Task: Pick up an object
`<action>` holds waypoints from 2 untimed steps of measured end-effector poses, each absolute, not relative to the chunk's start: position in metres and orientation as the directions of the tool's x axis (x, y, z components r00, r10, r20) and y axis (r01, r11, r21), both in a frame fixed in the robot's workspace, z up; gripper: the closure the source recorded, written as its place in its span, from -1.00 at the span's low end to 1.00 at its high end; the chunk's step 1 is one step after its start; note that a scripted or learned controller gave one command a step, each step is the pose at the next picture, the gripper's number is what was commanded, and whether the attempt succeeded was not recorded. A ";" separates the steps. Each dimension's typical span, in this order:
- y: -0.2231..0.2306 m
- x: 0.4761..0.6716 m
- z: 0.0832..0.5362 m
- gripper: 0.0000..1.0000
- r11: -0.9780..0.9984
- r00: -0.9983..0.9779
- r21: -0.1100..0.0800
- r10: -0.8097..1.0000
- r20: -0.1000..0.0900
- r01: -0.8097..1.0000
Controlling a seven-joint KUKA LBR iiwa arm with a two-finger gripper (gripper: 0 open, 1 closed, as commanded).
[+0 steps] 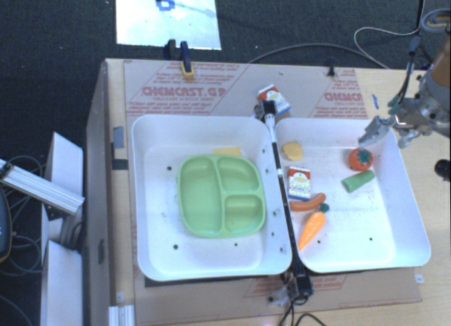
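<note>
the right bin (412,243) holds the loose toys, the left bin (151,258) a green divided plate (221,195). this looks like the approach step: nothing is lifted. the gripper (386,127) hangs over the right bin's far right rim, fingers seemingly apart and holding nothing, though the view is soft there. the tomato (361,159) lies just beside it, a green piece (358,181) below. next it needs to centre and descend.
</note>
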State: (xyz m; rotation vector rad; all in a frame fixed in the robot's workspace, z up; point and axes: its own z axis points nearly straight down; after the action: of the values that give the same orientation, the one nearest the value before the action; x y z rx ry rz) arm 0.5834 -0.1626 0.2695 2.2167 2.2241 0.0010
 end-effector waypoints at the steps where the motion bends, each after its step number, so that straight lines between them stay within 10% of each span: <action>1: -0.197 0.589 0.100 -1.00 0.001 -0.001 -0.002 1.000 0.000 1.000; 2: -0.198 0.591 0.113 1.00 0.001 -0.001 0.004 1.000 -0.002 1.000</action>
State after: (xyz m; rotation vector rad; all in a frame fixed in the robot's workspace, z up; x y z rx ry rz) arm 0.5911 -0.1979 0.1126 2.2168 2.2199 0.0029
